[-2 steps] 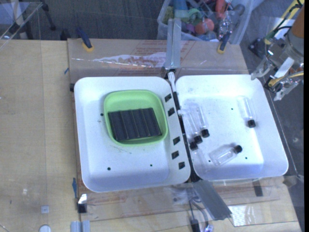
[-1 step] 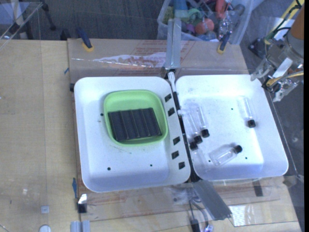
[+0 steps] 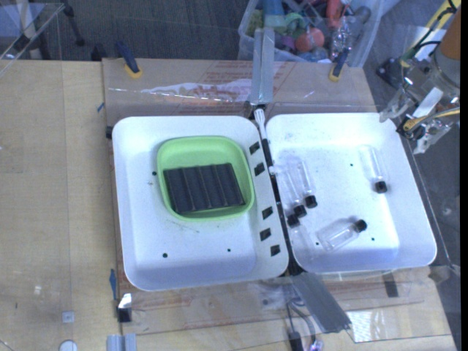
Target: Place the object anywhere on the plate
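A green, square-ish plate [image 3: 170, 159] rests in the left bin [image 3: 139, 196], and a dark ridged slab [image 3: 203, 187] covers most of its floor. Several clear plastic bottles with black caps lie in the right bin [image 3: 409, 232]: one near the right wall [image 3: 374, 165], one at the front [image 3: 338, 233], and a pair beside the centre divider [image 3: 294, 183]. My gripper [image 3: 418, 117] hangs over the right bin's far right corner, above and behind the bottles. It is far from the plate and touches nothing that I can make out.
A clear tub of coloured toys [image 3: 314, 13] stands behind the bins. Black tabs run along the divider [image 3: 263, 189] between the bins. Cables and arm hardware [image 3: 439, 50] crowd the upper right. Bare wooden bench [image 3: 51, 196] stretches to the left.
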Action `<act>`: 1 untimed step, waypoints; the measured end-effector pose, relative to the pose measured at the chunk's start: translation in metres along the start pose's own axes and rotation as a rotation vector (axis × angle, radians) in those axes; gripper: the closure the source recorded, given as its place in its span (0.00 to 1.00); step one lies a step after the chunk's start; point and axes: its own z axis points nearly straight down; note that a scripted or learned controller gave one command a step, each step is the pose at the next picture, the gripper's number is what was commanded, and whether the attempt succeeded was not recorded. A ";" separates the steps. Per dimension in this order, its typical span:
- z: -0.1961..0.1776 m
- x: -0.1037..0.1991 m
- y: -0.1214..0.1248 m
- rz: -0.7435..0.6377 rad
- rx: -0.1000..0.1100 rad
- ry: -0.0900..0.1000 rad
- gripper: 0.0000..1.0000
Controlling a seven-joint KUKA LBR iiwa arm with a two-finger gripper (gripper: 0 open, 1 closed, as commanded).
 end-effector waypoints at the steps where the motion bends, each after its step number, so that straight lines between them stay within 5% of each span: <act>1: 0.000 0.008 -0.014 0.037 0.000 0.001 0.00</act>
